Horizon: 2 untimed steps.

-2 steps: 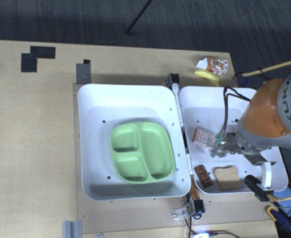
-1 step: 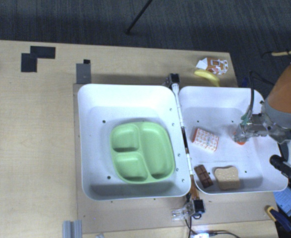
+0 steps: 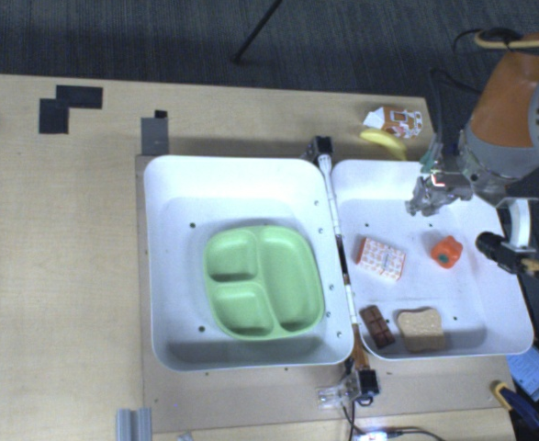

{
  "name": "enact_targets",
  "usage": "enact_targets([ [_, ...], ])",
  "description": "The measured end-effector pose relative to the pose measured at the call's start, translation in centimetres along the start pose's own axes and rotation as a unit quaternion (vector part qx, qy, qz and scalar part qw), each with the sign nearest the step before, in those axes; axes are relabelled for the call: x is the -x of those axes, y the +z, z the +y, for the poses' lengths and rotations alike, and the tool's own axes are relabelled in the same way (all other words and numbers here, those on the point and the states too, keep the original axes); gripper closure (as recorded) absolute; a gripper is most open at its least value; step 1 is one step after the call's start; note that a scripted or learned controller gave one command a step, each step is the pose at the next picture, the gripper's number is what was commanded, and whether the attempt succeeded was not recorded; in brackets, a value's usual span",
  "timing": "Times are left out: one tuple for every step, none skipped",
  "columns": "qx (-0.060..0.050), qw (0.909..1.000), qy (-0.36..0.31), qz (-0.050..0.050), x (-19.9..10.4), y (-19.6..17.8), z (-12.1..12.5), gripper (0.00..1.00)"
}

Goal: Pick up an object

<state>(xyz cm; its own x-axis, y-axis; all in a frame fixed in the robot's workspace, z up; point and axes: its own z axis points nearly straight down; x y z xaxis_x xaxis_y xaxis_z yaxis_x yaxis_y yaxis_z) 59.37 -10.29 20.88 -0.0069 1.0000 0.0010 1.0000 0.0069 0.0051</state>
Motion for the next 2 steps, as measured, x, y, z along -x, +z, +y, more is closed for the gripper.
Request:
enact_targets([
  [-0.001, 1.0, 0.0, -0.001, 0.1, 0.1, -0.1, 0.0],
  [0.0, 1.0, 0.001, -0.001, 1.1, 12.3, 0.9, 0.0],
])
